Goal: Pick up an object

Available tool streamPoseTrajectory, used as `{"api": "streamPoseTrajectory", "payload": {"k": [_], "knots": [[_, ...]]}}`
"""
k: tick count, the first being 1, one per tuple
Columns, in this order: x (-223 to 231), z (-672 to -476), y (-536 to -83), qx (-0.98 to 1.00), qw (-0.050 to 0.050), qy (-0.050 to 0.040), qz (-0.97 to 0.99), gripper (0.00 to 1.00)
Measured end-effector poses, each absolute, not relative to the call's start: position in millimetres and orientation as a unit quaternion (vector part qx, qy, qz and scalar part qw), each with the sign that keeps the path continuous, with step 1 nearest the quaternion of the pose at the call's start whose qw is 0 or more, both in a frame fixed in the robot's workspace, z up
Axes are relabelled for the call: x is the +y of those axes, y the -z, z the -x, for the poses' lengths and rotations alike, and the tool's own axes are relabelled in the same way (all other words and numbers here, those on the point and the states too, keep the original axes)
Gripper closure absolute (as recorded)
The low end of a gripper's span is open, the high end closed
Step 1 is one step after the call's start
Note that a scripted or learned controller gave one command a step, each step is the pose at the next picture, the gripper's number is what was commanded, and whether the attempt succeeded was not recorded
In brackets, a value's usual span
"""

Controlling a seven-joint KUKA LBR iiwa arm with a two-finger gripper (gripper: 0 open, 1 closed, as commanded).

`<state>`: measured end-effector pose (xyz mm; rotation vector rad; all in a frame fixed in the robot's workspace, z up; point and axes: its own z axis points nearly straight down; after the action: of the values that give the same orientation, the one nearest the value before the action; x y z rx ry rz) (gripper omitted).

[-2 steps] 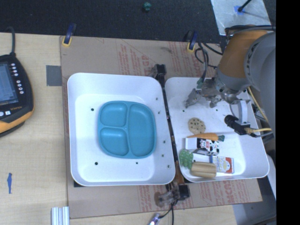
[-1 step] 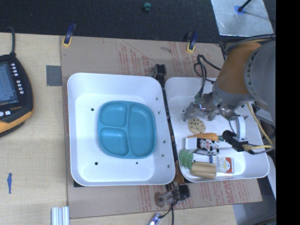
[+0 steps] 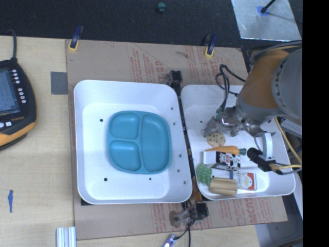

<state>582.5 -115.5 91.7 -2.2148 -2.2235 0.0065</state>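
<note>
Camera view looks down on the counter [image 3: 46,153], where two white bins sit side by side. A blue divided plate [image 3: 139,141] lies in the left bin [image 3: 87,107]. The right bin [image 3: 198,99] holds a cookie [image 3: 215,137], a carrot [image 3: 229,150], a white printed box [image 3: 226,159], a green leafy piece [image 3: 204,174], a tan cylinder [image 3: 223,186] and a flat red-and-white packet [image 3: 247,180]. The arm [image 3: 270,86] reaches in from the right, and its pincer [image 3: 221,123] hangs low just above the cookie. Whether the pincer is apart or together, I cannot tell. A handheld pendant [image 3: 13,102] rests at the left edge.
</note>
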Motion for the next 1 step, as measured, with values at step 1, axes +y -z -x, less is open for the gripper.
{"api": "streamPoseTrajectory", "payload": {"k": [1], "knots": [[-103.4,-588.3,-91.7,-0.709,0.000,-0.0015,0.705,0.00]]}}
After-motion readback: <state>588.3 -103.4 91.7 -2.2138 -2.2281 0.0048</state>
